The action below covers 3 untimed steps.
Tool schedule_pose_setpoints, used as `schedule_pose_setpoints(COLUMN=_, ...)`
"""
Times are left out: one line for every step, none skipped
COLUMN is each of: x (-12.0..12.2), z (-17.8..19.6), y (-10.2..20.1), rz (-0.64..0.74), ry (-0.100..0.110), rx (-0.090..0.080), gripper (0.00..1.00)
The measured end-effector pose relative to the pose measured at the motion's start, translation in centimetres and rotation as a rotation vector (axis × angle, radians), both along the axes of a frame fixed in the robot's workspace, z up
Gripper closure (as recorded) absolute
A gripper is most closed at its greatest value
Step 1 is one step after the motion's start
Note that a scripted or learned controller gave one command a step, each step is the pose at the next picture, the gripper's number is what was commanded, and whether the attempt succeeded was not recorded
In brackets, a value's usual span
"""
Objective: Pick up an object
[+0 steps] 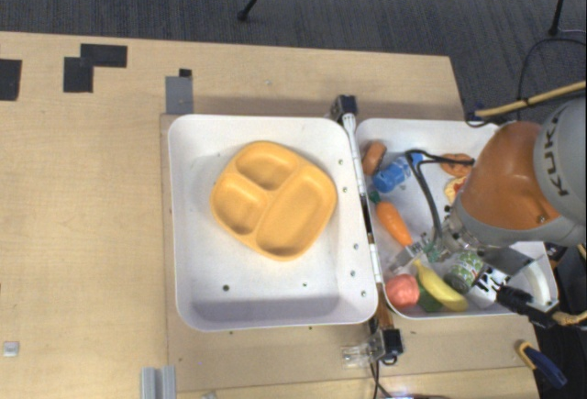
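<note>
Gripper (438, 252) low in right bin (514, 127), finger state indeterminate. Banana (440, 289) just below it, red apple (402, 292) lower-left, carrot (394, 223) left. Yellow divided plate (273, 198) far left.

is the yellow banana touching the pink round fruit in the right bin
Touching: the camera view shows the yellow banana lying against the pink round fruit, no gap.
</note>
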<state>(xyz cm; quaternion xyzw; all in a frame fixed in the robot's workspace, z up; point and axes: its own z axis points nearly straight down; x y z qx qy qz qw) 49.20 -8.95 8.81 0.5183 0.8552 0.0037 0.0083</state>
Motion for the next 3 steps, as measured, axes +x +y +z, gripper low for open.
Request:
schedule_pose_setpoints(x=-0.01, z=0.00, y=0.00, rz=0.000, ry=0.000, rx=0.000, gripper=0.00)
schedule_pose_setpoints(x=-0.01, z=0.00, y=0.00, rz=0.000, ry=0.001, rx=0.000, gripper=0.00)
schedule_pose_setpoints(x=-0.02, z=0.00, y=0.00, rz=0.000, ry=0.001, rx=0.000, gripper=0.00)
